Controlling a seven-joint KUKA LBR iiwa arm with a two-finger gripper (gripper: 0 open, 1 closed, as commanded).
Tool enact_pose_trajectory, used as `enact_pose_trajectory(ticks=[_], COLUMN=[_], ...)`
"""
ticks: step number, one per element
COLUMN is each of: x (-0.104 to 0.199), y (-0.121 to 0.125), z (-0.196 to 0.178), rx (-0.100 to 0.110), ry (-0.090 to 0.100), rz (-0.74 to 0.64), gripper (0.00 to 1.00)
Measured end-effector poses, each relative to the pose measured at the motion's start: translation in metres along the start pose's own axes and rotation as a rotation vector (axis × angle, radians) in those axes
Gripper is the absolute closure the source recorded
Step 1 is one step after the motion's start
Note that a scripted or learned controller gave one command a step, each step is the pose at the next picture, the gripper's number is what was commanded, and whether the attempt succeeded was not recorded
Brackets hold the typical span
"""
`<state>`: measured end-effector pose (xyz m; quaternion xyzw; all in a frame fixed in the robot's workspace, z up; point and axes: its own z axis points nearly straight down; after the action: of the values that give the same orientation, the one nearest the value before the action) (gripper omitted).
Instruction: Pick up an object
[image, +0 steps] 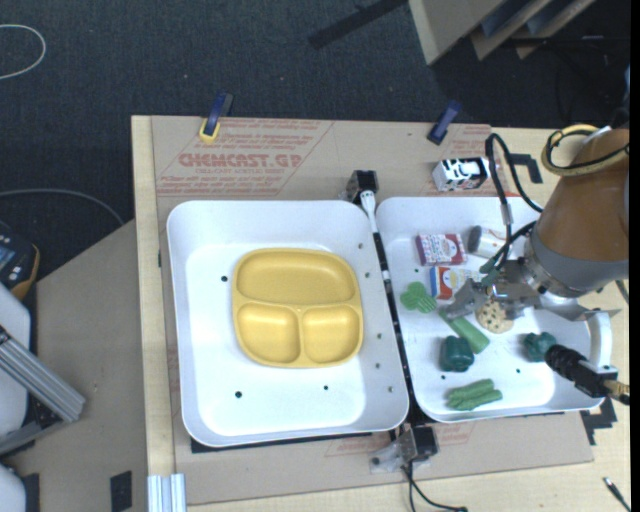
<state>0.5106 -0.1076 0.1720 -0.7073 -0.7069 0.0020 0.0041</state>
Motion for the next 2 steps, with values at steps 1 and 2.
enact_pose_trajectory(ticks=[1,2], x=[-0.005,-0.005], y=[-0.001,-0.001], z=[0.044,0.09], rx=[-0.003,-0.003], ry=[-0.001,-0.001], rz=[0.001,0.001], gripper=[0.0,0.0])
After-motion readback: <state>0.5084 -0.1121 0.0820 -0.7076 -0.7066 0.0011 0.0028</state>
